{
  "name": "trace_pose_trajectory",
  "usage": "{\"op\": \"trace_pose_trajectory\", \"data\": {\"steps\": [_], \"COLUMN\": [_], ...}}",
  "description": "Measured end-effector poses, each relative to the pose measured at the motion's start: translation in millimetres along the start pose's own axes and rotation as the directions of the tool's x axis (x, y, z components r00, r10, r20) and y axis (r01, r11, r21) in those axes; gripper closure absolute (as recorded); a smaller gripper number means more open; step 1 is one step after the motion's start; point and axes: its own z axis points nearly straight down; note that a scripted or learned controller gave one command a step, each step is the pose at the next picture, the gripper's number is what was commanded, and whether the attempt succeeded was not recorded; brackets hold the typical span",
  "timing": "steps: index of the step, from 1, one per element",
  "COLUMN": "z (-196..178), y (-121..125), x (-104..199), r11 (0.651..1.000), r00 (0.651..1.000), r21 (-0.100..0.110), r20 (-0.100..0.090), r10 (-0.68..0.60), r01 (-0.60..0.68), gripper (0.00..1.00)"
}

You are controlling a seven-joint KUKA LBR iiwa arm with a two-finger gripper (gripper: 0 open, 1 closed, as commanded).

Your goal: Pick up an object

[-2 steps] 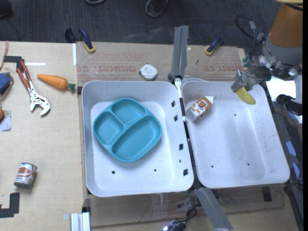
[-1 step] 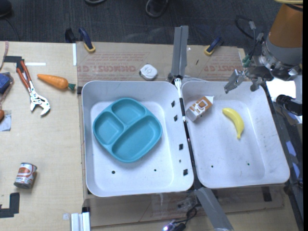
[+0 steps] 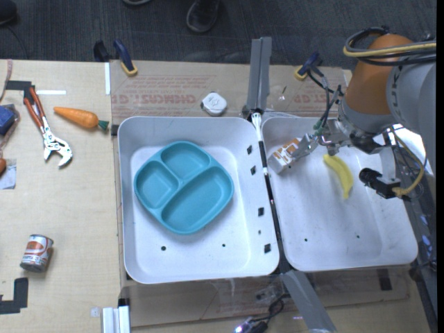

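Banana (image 3: 340, 174), yellow and lying free on the floor of the right-hand white bin (image 3: 347, 255), sits just beside the grey arm (image 3: 409, 103) reaching in from the right. The tool (image 3: 288, 155) stretches toward the bin's left wall, its tip near the divider; whether it is open or closed cannot be told. A blue sectioned plate (image 3: 184, 186) rests in the left bin (image 3: 139, 255). On the bench (image 3: 62, 207) lie a carrot (image 3: 78, 117), pliers (image 3: 45, 127) and a small can (image 3: 36, 251).
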Motion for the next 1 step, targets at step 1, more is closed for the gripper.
{"op": "trace_pose_trajectory", "data": {"steps": [1], "z": [25.9], "y": [-50.2], "x": [-77.7], "r11": [0.977], "r00": [0.977], "r21": [0.022], "r20": [-0.011], "r10": [-0.213], "r01": [0.214], "gripper": [0.00]}}
